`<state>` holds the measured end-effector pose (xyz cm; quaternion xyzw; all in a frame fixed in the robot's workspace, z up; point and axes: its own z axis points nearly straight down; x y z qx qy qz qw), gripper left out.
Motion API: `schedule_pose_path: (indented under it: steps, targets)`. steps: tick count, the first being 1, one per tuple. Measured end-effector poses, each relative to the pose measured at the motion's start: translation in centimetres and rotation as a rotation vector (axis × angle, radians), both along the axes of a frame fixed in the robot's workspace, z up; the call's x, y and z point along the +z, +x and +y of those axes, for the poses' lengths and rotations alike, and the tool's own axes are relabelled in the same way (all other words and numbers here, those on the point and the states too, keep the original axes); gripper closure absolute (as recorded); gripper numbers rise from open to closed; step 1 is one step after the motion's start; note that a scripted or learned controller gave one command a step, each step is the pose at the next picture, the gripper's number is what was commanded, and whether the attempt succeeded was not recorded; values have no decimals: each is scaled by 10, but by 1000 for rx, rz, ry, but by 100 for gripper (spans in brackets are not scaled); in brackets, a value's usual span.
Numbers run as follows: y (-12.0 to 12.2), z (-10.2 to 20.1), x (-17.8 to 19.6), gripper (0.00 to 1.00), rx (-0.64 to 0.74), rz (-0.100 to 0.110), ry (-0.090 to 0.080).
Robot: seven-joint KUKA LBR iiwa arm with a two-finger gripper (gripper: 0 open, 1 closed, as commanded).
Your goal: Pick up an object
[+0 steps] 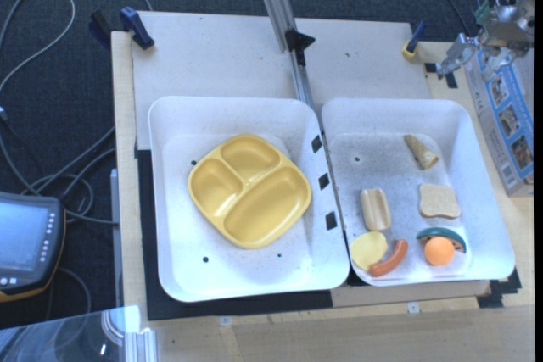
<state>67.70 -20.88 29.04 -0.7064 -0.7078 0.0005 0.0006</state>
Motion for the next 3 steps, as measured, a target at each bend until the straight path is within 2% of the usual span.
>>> schedule_pose_path:
  steps: [1,3]
  targets:
    - [0,0,0,0,0,0,-1]
    - [-17,5,-98,0,-2,6,2]
